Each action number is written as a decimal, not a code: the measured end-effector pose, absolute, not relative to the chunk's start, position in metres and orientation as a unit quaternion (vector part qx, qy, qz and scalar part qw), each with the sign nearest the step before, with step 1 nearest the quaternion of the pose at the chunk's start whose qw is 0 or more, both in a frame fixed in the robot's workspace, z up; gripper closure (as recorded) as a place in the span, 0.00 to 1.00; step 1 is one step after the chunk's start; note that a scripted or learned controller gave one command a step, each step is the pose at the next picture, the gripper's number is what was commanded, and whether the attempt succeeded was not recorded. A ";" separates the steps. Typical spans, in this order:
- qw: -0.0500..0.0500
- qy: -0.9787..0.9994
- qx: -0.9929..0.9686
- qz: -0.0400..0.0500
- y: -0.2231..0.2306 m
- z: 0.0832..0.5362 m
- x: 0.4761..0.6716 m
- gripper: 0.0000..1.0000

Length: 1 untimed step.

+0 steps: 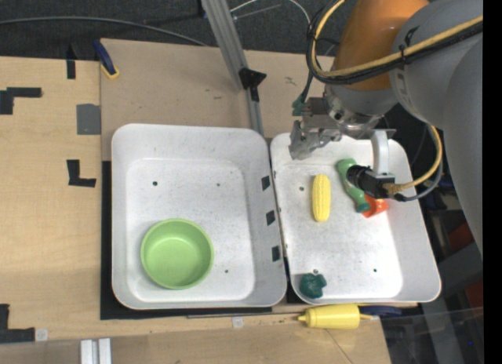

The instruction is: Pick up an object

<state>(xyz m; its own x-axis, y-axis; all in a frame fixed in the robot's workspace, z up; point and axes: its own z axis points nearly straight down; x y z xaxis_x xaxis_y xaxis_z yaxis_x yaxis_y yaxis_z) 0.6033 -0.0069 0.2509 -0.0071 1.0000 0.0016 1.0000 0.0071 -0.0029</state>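
Observation:
A yellow corn cob [321,197] lies in the right bin [392,276], near its back left. A green and orange toy [359,188] rests to the right of the corn. A small dark green piece [313,284] sits at the bin's front left corner. My gripper [302,147] hangs over the back left corner of the right bin, up and left of the corn, with nothing seen between its fingers. The arm comes in from the upper right.
The left bin [196,151] holds a light green bowl [177,253] at its front left. A yellow bottle [333,317] lies on the bench in front of the right bin. A grey pole [227,33] slants across the back of the bench.

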 end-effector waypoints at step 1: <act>0.001 -0.710 -0.704 0.000 0.049 0.254 0.611 1.00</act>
<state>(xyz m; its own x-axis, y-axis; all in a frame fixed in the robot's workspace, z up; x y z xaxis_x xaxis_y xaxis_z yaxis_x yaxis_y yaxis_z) 0.6110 0.0491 0.2536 -0.0074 1.0000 0.0018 1.0000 0.0074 -0.0011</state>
